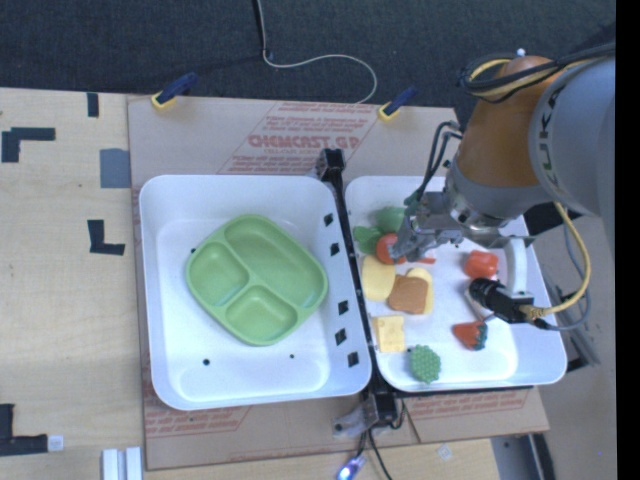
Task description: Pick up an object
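Found the pincer low over the upper left part of the right bin, at the end of the grey arm reaching in from the right. Could not tell whether released or clenched: dark metal against clutter, tips lost among the pieces beneath. Saw nothing plainly gripped in it. Noted a red-orange piece just beside its tips on the left, perhaps touching, though could not be sure. Noted a green piece just above that, near the bin's divider side, and a second small green bit by the wall. Saw a pale yellow slice lying flat below the pincer, with a brown toast-like piece overlapping its right edge. Found a yellow square lower down, a knobbly green piece near the front rim, a red wedge to the right of these, and a red-orange lump well clear of the tips on the right. Saw in the left bin a green divided plate, lying flat and turned at a slant. Found both bins on brown cardboard spread over the desk.
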Tool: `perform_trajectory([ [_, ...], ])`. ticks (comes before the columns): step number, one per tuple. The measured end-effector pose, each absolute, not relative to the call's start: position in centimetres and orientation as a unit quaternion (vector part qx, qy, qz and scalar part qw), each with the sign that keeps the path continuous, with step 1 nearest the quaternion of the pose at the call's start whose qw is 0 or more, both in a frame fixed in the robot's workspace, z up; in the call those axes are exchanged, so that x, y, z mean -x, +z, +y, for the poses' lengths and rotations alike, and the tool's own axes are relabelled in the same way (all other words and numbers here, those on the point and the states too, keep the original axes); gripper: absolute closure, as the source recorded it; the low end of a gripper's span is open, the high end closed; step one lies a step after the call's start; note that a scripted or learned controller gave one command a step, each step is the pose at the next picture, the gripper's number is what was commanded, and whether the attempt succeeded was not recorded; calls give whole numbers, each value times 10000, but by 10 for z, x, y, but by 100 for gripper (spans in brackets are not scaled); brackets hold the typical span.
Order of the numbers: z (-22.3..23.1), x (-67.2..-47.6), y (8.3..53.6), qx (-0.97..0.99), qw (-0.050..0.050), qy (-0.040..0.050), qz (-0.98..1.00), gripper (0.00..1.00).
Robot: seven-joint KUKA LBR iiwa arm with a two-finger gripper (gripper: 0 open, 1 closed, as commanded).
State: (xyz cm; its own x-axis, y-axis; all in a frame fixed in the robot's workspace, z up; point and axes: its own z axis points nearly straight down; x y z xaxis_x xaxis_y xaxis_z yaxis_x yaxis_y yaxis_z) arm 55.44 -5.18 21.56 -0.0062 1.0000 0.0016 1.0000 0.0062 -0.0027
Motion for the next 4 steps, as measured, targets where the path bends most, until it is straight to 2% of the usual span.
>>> perform_trajectory([
  [1, 9, -543, 225, 7043, 19, -2, -7099, 100],
  [2, 71, -548, 228, 7039, 13, -1, -7103, 100],
  [4, 58, -540, 214, 7065, 8, 16, -7077, 100],
])
